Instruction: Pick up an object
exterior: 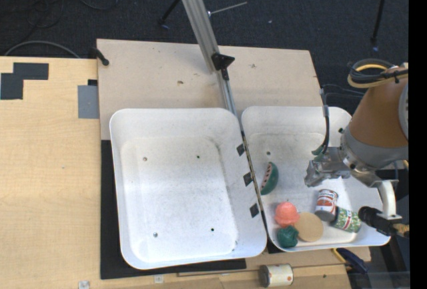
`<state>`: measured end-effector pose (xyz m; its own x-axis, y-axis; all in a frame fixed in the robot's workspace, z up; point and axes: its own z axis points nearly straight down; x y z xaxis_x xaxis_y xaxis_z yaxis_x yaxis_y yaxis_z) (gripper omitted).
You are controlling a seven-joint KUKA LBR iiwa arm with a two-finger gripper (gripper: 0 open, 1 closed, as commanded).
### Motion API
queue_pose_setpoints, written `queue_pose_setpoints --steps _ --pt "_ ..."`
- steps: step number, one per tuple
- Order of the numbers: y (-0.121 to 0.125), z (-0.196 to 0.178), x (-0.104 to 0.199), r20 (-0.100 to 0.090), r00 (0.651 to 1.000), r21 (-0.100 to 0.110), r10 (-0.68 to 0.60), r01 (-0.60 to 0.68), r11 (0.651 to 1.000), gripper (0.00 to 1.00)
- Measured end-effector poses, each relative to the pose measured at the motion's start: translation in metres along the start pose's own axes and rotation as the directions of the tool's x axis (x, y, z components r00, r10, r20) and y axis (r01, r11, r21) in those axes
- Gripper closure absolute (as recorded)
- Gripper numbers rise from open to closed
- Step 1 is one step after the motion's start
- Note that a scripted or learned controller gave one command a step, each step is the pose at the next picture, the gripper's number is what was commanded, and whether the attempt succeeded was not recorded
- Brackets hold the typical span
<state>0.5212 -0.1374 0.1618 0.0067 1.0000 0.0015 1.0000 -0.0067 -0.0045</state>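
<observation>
- Six objects sit in the right bin (293, 122), all toward its near end.
- Watermelon slice toy (269, 177) lies by the divider wall, apart from the rest.
- Pink-red ball (286, 213), dark green lump (288, 236) and tan round disc (309, 227) are clustered touching at the near rim.
- Red-and-white can (326, 202) sits just right of the disc; green-labelled bottle (346, 220) lies on its side beside the can.
- Gripper (321, 171) hangs over the bin's right part, just above the can; nothing visibly between its fingers, and I cannot tell whether they are open or closed.
- Orange band (377, 114) of the arm is above the bin's right rim.
- Left bin (173, 184): bare white floor.
- Aluminium rail (200, 21) slants down to the bins' junction.
</observation>
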Motion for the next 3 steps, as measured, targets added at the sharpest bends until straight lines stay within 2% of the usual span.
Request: queue_pose_setpoints --steps 2,3 --pt "-0.007 -0.099 0.005 0.002 1.000 -0.007 -0.008 0.008 1.000 1.00" --pt "0.010 -0.100 0.055 0.000 1.000 -0.003 -0.011 0.011 1.000 1.00"
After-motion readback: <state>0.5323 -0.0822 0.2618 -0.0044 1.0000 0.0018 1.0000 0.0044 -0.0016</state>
